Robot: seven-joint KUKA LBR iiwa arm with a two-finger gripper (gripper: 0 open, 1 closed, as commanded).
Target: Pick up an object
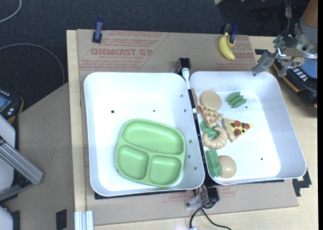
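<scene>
The end effector (265, 65) is hovering at about two o'clock, just above the far rim of the right bin (282, 123); I cannot tell how it is set, and nothing is visibly in its grip. The candidates are lying crowded against that bin's nine-o'clock wall: a round cookie (211, 100), a pizza slice (236, 128), a pretzel (214, 137), green beans (235, 99). Packed this closely, a descent is risking nudging neighbours or catching the wall. The flat pieces may slip out. The green tray (150, 152) is sitting in the left bin (101, 123).
</scene>
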